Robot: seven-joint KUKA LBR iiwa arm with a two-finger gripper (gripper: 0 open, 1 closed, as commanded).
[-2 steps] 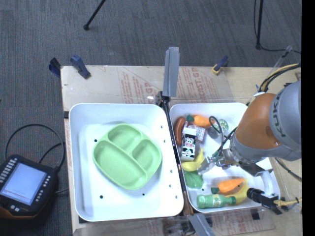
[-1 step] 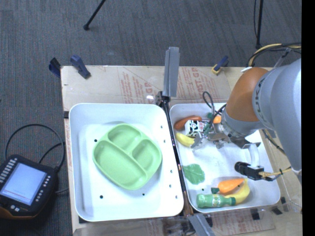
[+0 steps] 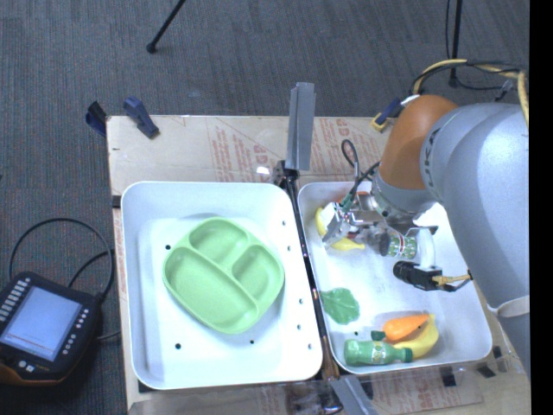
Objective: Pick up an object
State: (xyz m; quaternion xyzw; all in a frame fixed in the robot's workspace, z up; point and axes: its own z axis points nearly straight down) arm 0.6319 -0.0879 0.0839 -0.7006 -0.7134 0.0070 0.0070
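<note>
Reaching in from the right, the arm drops its gripper low into the right bin, likely going for the yellow toy at the bin's upper left. Toy sits right at the gripper, touching or just beside; cannot tell if it is gripped or how wide the gripper is. Green bottle, banana, carrot, green leaf lie well apart near the front. Left bin holds a green divided plate.
</note>
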